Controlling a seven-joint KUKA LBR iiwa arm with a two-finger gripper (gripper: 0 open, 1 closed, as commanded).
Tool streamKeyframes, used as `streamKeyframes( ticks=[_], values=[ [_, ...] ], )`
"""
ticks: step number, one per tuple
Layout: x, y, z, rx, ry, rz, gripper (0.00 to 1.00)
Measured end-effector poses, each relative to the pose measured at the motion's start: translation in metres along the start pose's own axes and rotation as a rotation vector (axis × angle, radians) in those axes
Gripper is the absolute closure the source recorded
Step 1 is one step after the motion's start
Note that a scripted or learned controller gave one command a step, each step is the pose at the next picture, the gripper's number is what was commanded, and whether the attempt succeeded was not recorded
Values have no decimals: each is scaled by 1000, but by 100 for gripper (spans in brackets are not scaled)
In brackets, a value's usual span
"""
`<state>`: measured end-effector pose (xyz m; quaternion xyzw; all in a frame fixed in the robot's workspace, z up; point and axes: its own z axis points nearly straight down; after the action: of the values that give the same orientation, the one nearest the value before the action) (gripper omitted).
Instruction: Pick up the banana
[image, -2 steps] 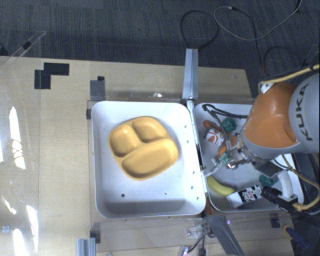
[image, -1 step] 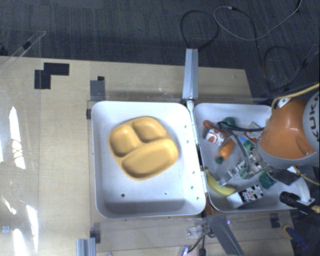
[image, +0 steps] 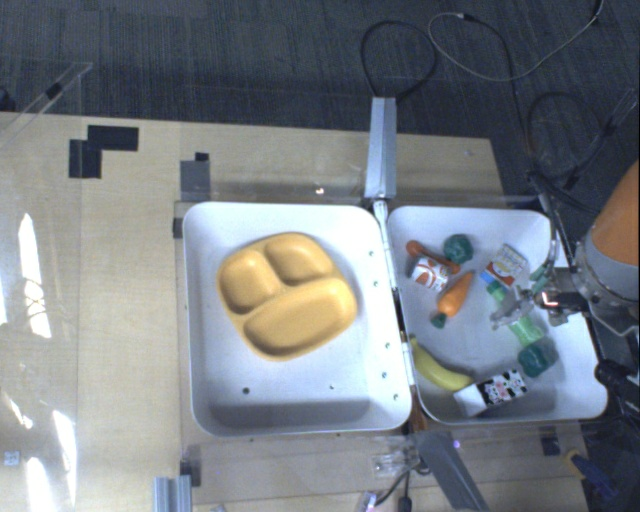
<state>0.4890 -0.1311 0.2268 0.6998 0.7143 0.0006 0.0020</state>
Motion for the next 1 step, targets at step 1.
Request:
streamKeyframes(
  ticks=[1],
  values=[
    [58, 1, 45, 3, 2, -127, 0]
  ],
)
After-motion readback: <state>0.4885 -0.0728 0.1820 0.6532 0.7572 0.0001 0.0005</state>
